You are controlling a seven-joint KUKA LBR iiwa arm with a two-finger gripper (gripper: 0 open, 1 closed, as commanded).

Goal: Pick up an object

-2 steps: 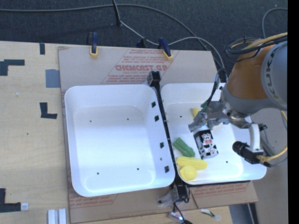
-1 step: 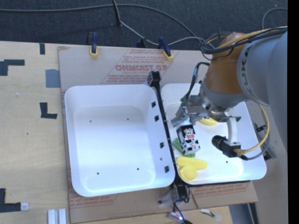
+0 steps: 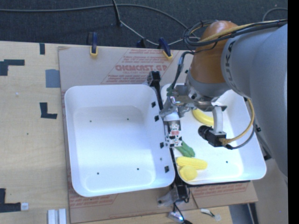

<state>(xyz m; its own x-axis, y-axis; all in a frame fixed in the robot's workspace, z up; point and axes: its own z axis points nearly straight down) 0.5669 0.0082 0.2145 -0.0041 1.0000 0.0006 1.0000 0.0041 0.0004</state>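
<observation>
Claw sits low in the right bin, tight against its left wall by the divider between the two bins. Can't tell how it's set or whether it has anything; body blocks the tip from this angle.

Nearest pick candidates, just off the claw tip toward the bin's near-left corner:
- green piece, touching or nearly touching the claw; looks soft and thin, probably light
- yellow corn-like toy, just beyond it, lying flat
- yellow round piece, against the near wall, touching the corn-like one

Another yellow curved item, banana-like, lies further back, partly under the wrist.

Handling, my read: all look like light plastic or rubber toys, smooth and likely slippery, not fragile. Corn-like toy is the best bet: take it across the narrow middle, jaws square to its long axis. Round piece would tend to squirt out.

Room: tight. The cluster is crowded into the corner, so wall clearance for one finger is poor, and neighbours may get nudged.

Left bin is bare white plastic. Both bins sit on a cardboard sheet clamped to the counter; cables run across the dark floor behind.
</observation>
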